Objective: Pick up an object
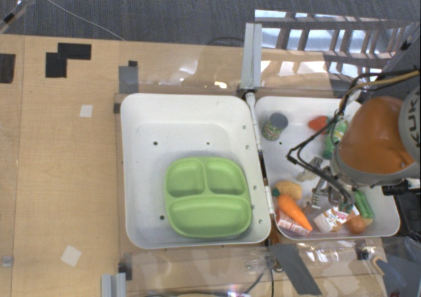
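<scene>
Hovering low over the right bin (392,222), the gripper (324,192) is reaching among toy food beside the carrot (291,213) and corn (289,190). Nothing is looking lifted yet; the grasp and raise are remaining, I judge.

A green divided plate (208,197) lies in the left bin (141,158); the arm (375,138) hangs over the right bin's (296,106) toy food.

A light green divided plate (208,197) lies in a white bin (141,158); the carrot (292,212) is orange (green tip).
</scene>
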Controlling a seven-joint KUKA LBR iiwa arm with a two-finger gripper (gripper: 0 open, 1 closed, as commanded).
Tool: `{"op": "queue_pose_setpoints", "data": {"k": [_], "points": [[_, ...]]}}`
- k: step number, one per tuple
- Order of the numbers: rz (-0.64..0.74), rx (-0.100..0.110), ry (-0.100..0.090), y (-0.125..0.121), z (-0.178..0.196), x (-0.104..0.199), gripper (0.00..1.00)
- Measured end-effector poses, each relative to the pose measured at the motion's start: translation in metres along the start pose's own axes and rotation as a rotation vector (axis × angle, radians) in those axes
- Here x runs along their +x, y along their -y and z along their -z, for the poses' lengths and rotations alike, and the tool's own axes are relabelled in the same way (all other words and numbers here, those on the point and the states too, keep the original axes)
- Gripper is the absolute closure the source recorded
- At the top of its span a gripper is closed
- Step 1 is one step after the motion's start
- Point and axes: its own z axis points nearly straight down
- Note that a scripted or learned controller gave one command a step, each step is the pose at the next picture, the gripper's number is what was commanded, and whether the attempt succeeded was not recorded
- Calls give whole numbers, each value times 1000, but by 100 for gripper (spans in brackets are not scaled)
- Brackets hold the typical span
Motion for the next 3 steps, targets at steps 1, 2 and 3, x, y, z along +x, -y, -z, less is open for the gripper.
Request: {"op": "queue_pose_setpoints", "data": {"k": [1,2,3], "points": [[-162,0,-14,-35,-5,-72,0],[-380,1,-8,-27,-2,-23,0],[-429,3,-19,-53,-8,-121,0]]}}
